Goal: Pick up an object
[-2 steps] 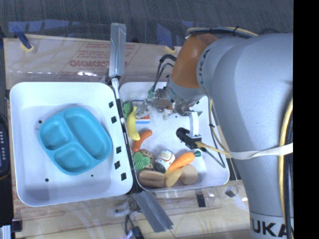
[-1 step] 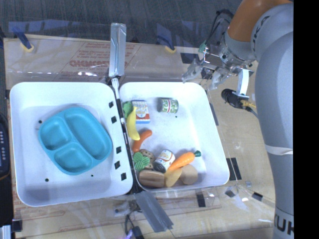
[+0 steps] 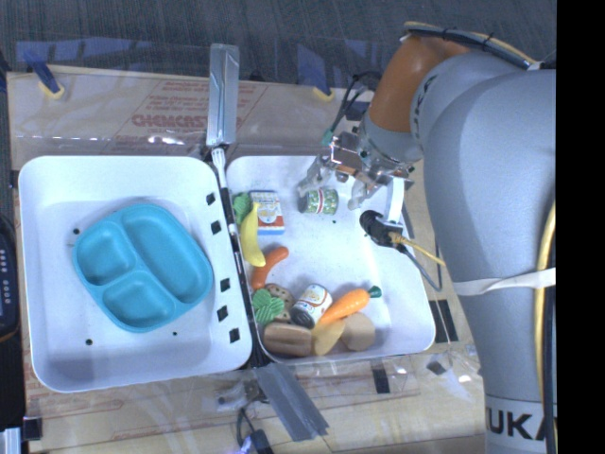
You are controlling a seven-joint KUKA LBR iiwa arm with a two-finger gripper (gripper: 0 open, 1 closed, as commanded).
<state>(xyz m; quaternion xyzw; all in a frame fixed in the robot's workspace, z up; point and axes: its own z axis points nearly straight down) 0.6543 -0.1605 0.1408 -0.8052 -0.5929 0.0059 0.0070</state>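
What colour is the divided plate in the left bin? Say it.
Light blue; the divided plate shows plainly in the camera view.

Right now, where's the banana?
In the right bin, against its left wall: banana stands lengthwise between the small carton and the upper carrot.

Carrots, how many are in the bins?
2. One carrot lies near the right bin's left wall, beside the banana. The other carrot lies near the front, by the can. More could hide under the pile.
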